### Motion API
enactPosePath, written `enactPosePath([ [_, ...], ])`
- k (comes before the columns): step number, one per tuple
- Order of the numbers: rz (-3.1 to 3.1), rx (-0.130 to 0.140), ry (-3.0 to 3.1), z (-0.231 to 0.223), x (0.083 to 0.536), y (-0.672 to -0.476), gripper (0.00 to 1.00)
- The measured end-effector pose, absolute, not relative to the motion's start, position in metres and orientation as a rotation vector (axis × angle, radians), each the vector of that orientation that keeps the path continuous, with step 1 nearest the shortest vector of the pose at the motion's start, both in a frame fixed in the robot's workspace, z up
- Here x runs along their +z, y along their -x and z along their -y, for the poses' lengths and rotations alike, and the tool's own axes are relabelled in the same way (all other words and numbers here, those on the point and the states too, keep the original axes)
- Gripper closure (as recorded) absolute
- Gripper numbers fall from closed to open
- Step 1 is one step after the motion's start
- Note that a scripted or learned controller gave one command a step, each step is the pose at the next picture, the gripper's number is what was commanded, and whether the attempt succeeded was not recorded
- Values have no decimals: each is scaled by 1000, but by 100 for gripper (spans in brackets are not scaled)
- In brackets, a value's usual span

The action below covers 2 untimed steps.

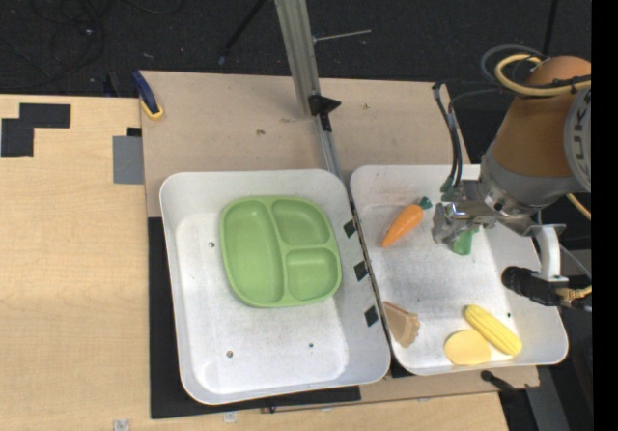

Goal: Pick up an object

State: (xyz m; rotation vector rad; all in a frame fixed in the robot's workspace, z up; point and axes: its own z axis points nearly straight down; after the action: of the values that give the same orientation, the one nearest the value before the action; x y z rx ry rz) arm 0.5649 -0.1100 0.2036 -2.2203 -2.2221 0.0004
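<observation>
Where the gripper [455,226] comes down into the right bin [425,323], its metal tip sits over a small green object [463,244], which pokes out just below and to the right of it. Whether that object is actually pinched cannot be told at this slant, and the gripper's state is just as unclear. Close to the left of the tip lies a toy carrot [403,224], orange with a green top, slanting from upper right to lower left, near the gripper but apart from it.

Above the tip, the grey wrist rises into the orange band [546,129] of the arm, which enters from the right with a yellow cable looped over it.

Further down the same bin, a yellow corn cob [493,329] lies slantwise near the front right corner, touching a flat yellow round piece [467,348] just to its left. A brown wedge-shaped piece [403,325] rests at the bin's left wall, well apart from the corn.

Beside it, the left bin [241,361] bears a green plate [281,251] with 3 compartments, set toward its back half.

Behind the 2 bins, an aluminium post [296,43] stands on the brown bench [386,120].
</observation>
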Motion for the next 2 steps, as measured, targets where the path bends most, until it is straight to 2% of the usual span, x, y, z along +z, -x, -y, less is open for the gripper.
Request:
enactPosePath([
  [1, 2224, 0, 2217, 53, 214, -567, 100],
  [2, 2225, 1, 2215, -2, 225, -559, 100],
])
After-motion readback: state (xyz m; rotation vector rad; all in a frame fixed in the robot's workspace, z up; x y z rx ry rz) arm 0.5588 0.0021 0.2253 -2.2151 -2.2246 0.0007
